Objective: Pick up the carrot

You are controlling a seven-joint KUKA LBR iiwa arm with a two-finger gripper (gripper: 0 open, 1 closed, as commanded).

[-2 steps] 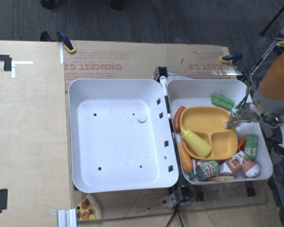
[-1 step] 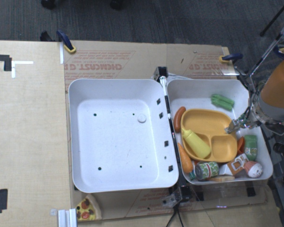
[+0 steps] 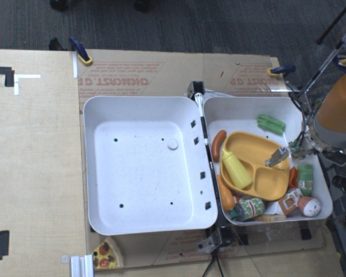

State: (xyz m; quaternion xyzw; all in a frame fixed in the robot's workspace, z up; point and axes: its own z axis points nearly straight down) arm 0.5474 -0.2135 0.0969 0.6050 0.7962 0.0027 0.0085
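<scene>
The carrot (image 3: 225, 194) lies in the right bin (image 3: 242, 104), low on its left side. It is pressed along the left wall and partly tucked under the edge of the yellow plate (image 3: 258, 146). A green-labelled bottle (image 3: 248, 208) is touching it, or just beside it, at the lower end.

The gripper (image 3: 275, 159) hangs over the right part of the plate, well apart from the carrot. Whether it is open or closed I cannot tell; too small and blurred.

To do the step well, I think the arm must cross the plate to the left and come down w/ the jaws set across the carrot's thin width, not along its length. The middle of the visible orange part is prob. the best spot.

Room is tight: wall on one side, plate rim on the other, bottle below. One jaw has to slip btw. carrot and wall. The red sausage (image 3: 218, 145) lies near above, similar colour, so easy to mistake. The left bin (image 3: 92, 154) gives open room for carrying away.
</scene>
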